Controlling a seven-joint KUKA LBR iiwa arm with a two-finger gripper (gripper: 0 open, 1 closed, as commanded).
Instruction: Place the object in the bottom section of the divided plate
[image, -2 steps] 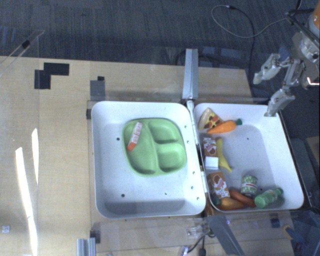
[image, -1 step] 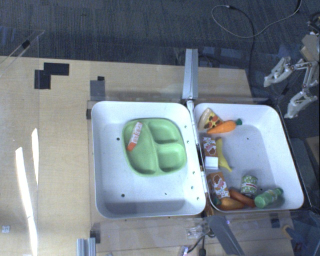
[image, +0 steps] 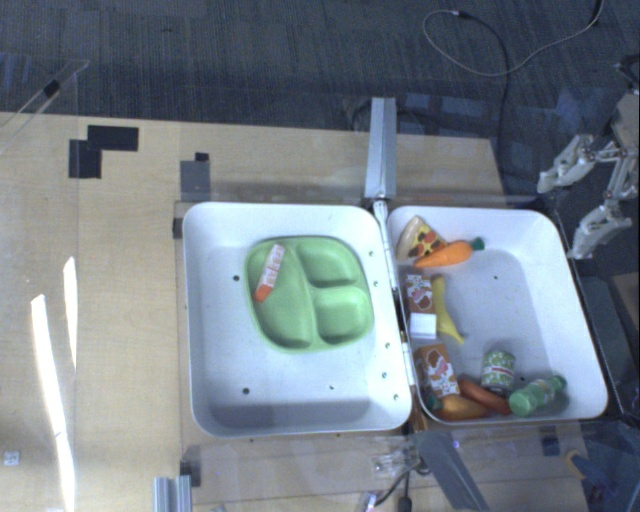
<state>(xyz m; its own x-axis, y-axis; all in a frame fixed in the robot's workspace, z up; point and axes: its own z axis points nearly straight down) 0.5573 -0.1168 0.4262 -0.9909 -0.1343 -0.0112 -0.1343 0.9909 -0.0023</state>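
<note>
A green divided plate (image: 312, 330) lies in the left bin (image: 215, 380). A small orange and white packet (image: 268, 272) rests in the plate's long left section; the two smaller sections on its right hold nothing. My gripper (image: 562, 214) hangs off the right bin's far right corner, above the bench edge. It is open, with nothing between its pale fingers (image: 570, 165). It is far from the plate.
The right bin (image: 545, 290) holds several toy foods: a pizza slice (image: 418, 240), a carrot (image: 447, 254), a banana (image: 446, 312), a can (image: 497, 368) and a green bottle (image: 535, 395). A metal divider rail (image: 381, 150) runs between the bins.
</note>
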